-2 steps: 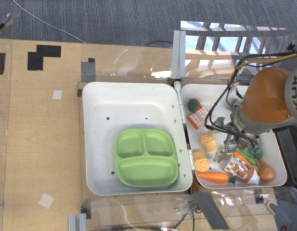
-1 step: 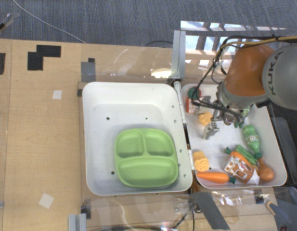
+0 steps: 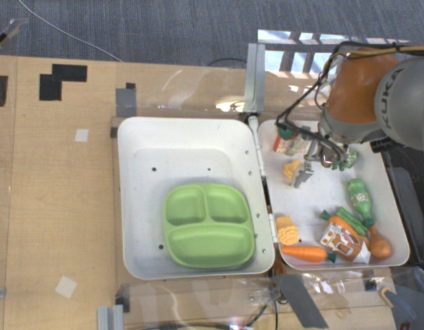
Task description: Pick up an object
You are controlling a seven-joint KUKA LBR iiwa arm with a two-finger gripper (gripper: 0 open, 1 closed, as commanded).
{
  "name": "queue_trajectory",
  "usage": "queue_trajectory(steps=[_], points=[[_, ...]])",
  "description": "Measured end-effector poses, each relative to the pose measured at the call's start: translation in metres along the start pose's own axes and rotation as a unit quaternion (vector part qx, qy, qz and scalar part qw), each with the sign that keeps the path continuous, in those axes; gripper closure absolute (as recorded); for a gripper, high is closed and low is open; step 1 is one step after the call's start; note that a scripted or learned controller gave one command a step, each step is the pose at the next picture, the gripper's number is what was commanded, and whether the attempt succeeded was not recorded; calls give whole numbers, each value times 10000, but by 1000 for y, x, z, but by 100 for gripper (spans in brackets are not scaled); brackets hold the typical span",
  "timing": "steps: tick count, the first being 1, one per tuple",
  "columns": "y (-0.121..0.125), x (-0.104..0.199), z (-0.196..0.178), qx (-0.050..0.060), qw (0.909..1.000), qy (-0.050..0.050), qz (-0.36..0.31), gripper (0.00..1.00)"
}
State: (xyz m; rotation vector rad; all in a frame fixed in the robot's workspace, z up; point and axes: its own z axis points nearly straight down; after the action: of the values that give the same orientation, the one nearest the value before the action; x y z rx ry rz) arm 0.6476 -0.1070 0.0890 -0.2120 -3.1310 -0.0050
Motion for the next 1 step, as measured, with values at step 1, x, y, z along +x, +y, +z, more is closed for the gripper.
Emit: queue_trajectory(steps=[1], points=[[-74,74,-6,27,9999,-61,-140,0]])
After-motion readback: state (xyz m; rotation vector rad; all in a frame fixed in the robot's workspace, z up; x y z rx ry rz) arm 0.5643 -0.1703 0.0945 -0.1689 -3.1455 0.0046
